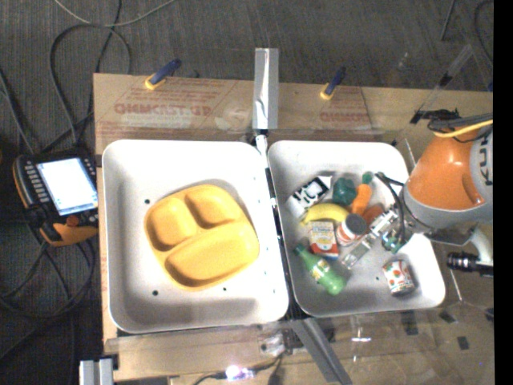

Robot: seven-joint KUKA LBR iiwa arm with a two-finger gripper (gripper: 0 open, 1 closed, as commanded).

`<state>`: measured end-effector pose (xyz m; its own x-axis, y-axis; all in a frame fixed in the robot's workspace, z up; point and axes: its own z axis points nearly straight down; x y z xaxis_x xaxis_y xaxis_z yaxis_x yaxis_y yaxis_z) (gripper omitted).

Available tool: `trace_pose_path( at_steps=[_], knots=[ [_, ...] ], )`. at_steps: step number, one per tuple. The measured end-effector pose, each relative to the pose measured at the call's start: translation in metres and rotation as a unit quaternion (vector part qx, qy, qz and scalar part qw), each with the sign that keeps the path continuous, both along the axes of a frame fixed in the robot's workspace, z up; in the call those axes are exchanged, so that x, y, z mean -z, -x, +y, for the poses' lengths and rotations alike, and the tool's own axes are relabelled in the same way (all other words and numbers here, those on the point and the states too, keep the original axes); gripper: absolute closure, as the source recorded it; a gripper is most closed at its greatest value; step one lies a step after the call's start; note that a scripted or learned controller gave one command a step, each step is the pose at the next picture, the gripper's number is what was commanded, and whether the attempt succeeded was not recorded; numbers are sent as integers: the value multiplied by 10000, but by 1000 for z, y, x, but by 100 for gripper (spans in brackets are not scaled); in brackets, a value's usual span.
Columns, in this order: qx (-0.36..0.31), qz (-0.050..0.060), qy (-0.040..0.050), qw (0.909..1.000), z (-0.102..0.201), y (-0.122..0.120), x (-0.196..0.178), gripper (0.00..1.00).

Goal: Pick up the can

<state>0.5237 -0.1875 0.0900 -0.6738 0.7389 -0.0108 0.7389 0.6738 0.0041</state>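
We approach the can, not yet gripped.

The small red-and-white labelled metal can (pixel 397 277) lies on its side near the right white bin's (pixel 425 293) front right corner, apart from the clutter. Our gripper (pixel 383 233) hovers just above it, beside the banana (pixel 327 212) and green bottle (pixel 319 268); we cannot tell its opening. Next, we judge, we shift over the can and descend.

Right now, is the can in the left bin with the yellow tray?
No, the can lies in the right bin, near its front right corner; the yellow tray sits in the left bin.
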Motion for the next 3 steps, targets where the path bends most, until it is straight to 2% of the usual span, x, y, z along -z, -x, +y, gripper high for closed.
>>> trace_pose_path(
  at_steps=[1,2,3],
  knots=[
    [388,34,-14,9992,-36,-74,-125,0],
    [-209,38,-28,9998,-35,-37,-33,0],
    [-45,39,-28,10000,30,-101,-38,0]
  ],
)
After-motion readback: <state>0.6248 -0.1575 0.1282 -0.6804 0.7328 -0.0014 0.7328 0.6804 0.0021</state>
